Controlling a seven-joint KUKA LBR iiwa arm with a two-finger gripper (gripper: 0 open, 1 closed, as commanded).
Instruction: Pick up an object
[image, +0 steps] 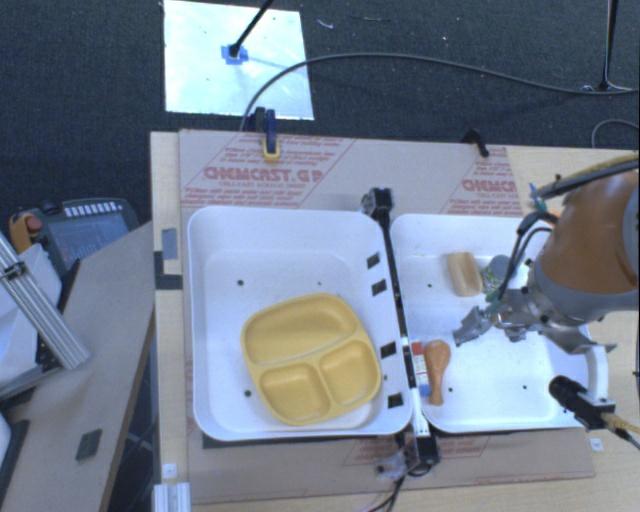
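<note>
My end effector hung low over the right bin, near its middle, and I could not tell how it was set. At its seven o'clock, close by, lay an orange toy drumstick, near the bin's left wall. At its eleven o'clock rested a tan bread-like block, with a small grey-green object just beside it. In the left bin, a yellow divided plate sat toward five o'clock on the tabletop.
</note>
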